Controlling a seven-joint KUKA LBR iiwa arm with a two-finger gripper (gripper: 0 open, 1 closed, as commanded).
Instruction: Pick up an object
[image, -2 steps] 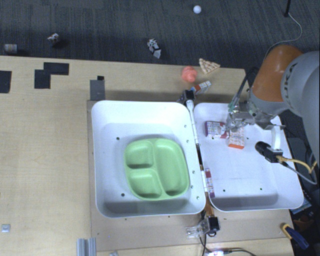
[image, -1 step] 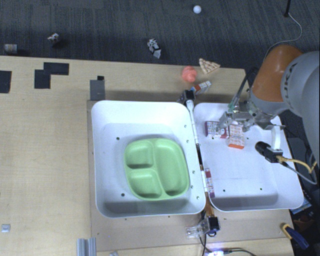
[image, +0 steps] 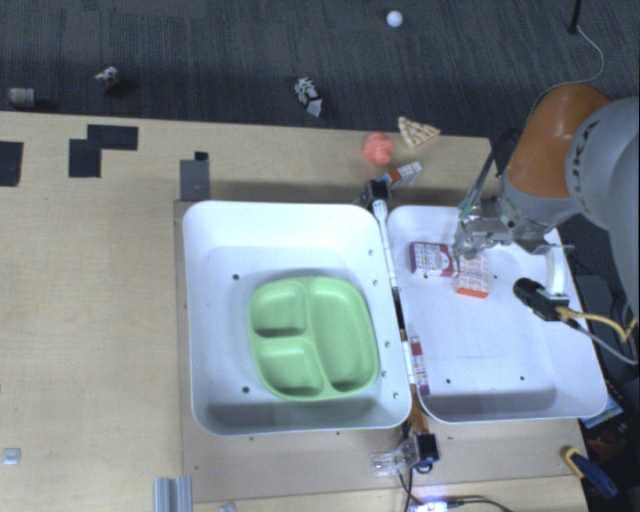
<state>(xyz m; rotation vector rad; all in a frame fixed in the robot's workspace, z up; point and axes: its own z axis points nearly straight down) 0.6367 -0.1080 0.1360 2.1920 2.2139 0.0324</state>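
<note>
Two white bins sit side by side on the counter (image: 100, 300); the left bin (image: 215, 240) holds a green three-compartment tray (image: 312, 335); in the right bin (image: 490, 370) lie two small red-and-white packets — one (image: 430, 260) beside the other (image: 474, 278); the hand (image: 472, 240) hangs just above them, grip state impossible to tell.
</note>
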